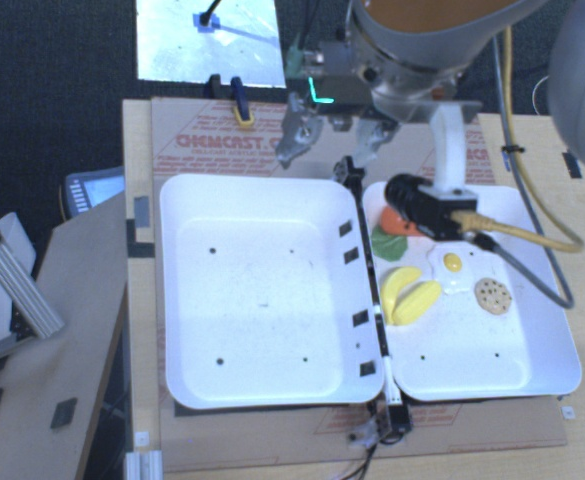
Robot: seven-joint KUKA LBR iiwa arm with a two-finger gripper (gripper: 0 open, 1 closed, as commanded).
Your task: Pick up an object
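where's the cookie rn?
The cookie lies in the right bin, toward its right side, just right of the fried egg and the banana.

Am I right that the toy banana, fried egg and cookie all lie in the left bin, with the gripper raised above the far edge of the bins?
Not quite: the camera view shows the banana, fried egg and cookie in the right bin, not the left bin. The rest holds: the gripper is raised above the far edge of the bins.

Bright even light, soft grainy focus.
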